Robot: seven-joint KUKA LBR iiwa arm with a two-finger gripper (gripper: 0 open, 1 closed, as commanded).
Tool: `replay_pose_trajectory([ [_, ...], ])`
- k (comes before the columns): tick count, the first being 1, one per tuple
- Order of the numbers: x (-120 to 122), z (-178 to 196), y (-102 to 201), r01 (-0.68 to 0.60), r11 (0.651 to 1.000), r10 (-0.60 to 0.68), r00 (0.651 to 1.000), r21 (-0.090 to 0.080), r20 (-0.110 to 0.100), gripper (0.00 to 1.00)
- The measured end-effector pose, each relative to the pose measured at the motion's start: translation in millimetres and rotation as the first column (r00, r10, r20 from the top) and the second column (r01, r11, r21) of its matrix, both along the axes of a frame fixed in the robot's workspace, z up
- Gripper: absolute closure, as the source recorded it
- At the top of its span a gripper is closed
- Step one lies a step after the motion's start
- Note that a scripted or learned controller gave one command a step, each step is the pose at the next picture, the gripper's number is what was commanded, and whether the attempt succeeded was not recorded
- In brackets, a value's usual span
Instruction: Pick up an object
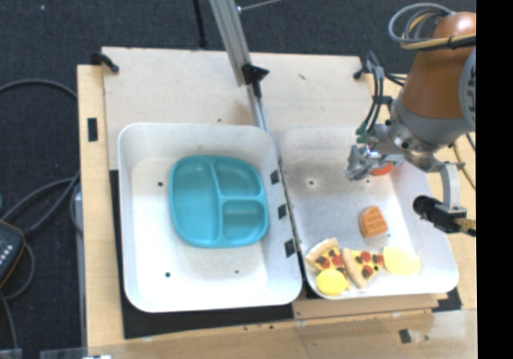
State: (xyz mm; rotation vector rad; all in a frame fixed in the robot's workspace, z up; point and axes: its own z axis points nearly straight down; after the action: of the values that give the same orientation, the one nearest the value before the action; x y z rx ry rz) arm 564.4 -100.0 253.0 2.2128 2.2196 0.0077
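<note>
Progress: judged from this view, nothing is picked up yet; the reach into the right bin [433, 189] is done, the descent, grasp and lift are left
Gripper: the gripper [362, 163] hovers at about 12 o'clock in the right bin, above its bare floor; whether it is spread or pressed together cannot be told here, and no object is seen in it
Likely target: the orange bread-like piece [373, 223] lies at about 6 o'clock from the gripper, near but apart from it
Target axis: short and stubby, its long axis running roughly 12 to 6 o'clock, no clear pointing end
Other items: pizza slices [353, 263], a yellow round piece [331, 282] and a yellow lemon-like piece [401, 262] crowd the bin's 6 o'clock edge
Left bin: the left bin [136, 189] holds a teal divided tray [218, 201]
</note>
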Motion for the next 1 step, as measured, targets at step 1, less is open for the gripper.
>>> replay_pose_trajectory([
  [1, 1.1, 26.4, -1.0, -0.001, 1.000, 0.001, 1.000, 0.001, -0.005, 1.00],
])
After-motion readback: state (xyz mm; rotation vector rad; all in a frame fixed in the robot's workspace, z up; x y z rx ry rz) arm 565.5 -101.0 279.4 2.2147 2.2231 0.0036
